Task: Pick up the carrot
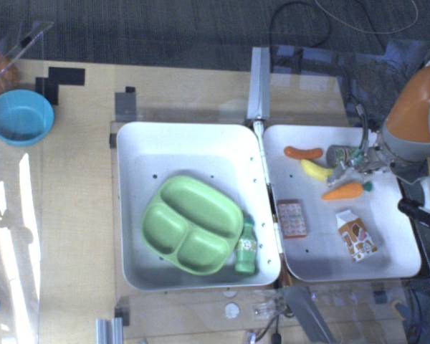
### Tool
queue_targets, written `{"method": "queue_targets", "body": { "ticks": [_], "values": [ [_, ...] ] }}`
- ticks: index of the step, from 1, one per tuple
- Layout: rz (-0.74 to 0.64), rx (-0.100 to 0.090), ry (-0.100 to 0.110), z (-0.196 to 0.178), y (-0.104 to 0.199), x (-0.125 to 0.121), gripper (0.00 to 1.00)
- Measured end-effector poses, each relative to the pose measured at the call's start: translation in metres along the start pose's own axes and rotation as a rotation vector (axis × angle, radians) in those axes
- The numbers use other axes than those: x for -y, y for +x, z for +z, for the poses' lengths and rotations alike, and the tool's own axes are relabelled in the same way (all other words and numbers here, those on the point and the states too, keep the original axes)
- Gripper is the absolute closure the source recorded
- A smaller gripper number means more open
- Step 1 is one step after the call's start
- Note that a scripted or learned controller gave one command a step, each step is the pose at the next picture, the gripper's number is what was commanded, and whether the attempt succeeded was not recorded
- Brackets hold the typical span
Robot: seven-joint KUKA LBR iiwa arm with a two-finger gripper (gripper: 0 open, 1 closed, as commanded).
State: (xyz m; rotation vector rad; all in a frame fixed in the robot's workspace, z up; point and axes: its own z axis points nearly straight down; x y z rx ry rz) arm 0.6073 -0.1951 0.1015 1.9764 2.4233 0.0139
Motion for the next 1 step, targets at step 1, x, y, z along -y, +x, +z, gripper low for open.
{"method": "queue_targets", "body": {
  "ticks": [1],
  "values": [
    [-0.236,-0.004,0.004,0.0120,0.0644,0.0157,0.00]
  ]
}}
